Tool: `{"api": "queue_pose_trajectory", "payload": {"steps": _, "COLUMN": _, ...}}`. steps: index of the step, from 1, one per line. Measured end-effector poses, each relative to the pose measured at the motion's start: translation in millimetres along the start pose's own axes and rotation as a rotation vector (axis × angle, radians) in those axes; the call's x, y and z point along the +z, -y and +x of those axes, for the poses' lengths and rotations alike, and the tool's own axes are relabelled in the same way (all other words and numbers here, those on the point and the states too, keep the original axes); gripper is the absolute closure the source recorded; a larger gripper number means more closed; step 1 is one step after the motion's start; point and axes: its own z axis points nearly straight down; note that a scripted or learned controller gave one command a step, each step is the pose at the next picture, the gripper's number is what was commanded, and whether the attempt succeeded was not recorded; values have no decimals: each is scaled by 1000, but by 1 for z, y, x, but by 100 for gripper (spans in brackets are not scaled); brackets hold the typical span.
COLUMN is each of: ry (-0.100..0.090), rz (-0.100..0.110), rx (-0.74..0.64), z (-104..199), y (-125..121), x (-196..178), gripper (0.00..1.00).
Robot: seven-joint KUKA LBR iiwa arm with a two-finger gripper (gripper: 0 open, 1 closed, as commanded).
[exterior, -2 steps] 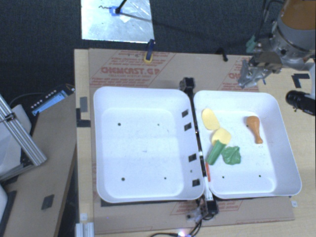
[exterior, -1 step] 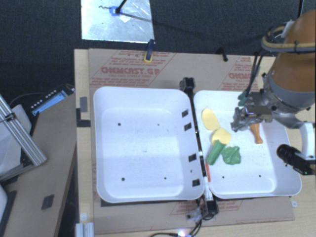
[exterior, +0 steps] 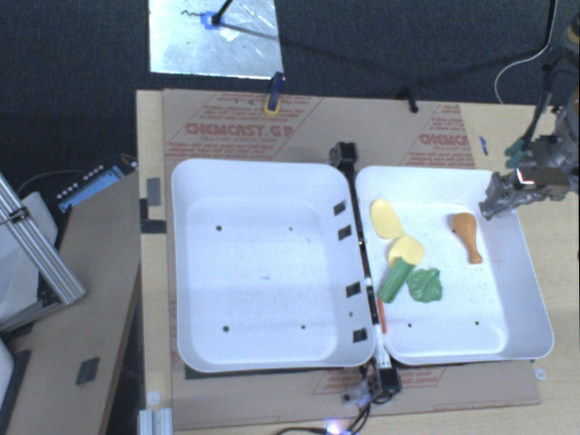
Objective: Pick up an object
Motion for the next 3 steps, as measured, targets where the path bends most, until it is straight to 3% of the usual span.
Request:
{"api": "queue_pose_trajectory", "payload": {"steps": 1, "ry": -3, "rz": 2, "rx": -10, "z": 23, "y": 0, "x": -31, "gripper": 100}}
{"api": "queue_pose_trajectory", "payload": {"steps": 2, "ry": -5, "rz": 13, "rx": -17, "z": 110, "y": 1, "x": 57, "gripper": 100}}
{"api": "queue_pose_trajectory", "payload": {"steps": 3, "ry": 4, "rz": 5, "rx": 9, "z": -39, "y": -33, "x": 69, "gripper": 100}}
